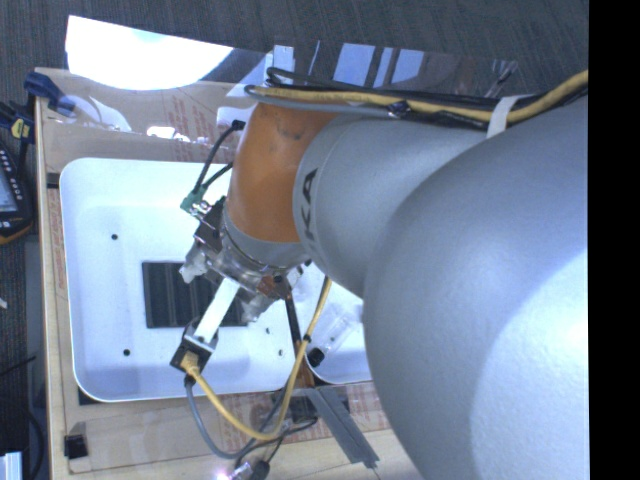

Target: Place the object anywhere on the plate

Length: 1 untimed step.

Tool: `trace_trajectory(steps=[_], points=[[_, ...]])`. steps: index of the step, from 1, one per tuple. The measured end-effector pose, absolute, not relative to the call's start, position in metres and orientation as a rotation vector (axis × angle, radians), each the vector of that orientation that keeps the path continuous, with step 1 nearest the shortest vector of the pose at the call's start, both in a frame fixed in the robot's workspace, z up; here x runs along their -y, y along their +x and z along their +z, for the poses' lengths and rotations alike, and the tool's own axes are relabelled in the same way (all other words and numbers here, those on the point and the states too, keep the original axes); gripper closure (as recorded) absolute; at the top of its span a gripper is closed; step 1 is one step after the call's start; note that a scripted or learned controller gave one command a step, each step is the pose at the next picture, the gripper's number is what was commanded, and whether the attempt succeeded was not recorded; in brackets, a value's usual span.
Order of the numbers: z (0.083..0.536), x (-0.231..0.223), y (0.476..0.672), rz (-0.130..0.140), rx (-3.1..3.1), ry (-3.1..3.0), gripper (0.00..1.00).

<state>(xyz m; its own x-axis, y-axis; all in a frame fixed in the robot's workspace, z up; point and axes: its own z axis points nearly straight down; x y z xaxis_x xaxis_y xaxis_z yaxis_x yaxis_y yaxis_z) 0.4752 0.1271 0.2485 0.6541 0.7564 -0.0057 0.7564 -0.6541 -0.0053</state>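
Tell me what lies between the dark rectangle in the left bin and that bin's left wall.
Nothing. In the camera view, the stretch of white floor between the dark rectangle and the bin's left wall is bare.

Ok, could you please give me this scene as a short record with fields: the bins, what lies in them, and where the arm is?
left bin: white, shallow; holds one dark ribbed rectangle, lying flat, perhaps the plate
right bin: mostly hidden under the arm
arm: grey with orange band, reaching over the left bin
gripper: above the rectangle's right end; grasp cannot be told
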Motion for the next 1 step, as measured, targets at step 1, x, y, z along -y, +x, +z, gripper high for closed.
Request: trace_trajectory(steps=[1], points=[[0.2486, -0.1270, 0.4753, 0.011, 1.305, -2.855, 0.00]])
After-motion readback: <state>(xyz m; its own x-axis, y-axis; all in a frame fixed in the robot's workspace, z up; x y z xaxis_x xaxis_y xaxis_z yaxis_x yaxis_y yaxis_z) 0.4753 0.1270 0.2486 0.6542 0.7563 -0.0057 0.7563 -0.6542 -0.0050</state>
